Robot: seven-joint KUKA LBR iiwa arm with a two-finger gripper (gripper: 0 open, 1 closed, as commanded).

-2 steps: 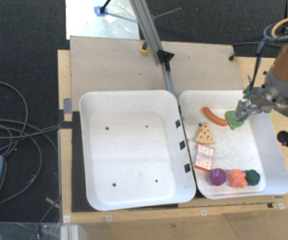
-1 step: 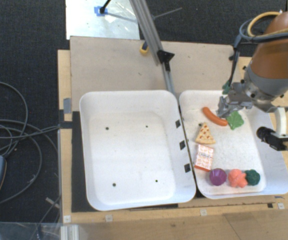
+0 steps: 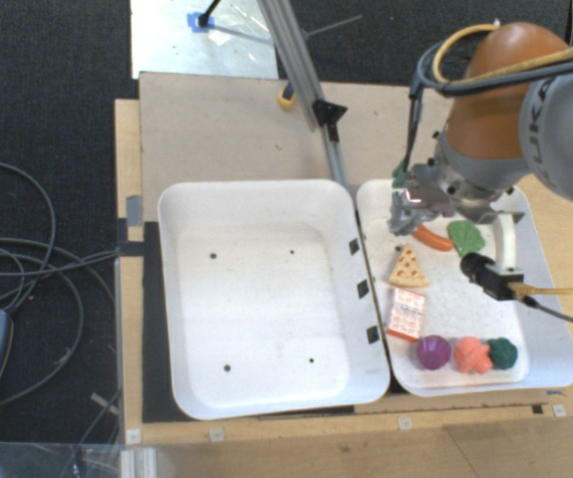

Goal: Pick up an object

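Observation:
My gripper [image 3: 406, 213] hangs over the far left part of the right bin [image 3: 555, 366], under the grey arm with its orange band. Just below it in the view lie an orange sausage-shaped toy [image 3: 431, 237] and a pizza-slice toy [image 3: 407, 267]. A green leaf-like toy [image 3: 465, 235] and a white piece [image 3: 506, 239] sit to the right of the gripper, partly under the arm. Nearer the front are a pink and white packet [image 3: 407, 314], a purple toy [image 3: 432, 352], an orange toy [image 3: 472, 356] and a dark green toy [image 3: 502, 352].
The left bin [image 3: 171, 267] stands beside the right one, their rims touching along black clips [image 3: 362, 287]. A grey pole [image 3: 296, 53] slants down to the bins' far junction. A yellow cable [image 3: 565, 289] trails from the arm over the right bin.

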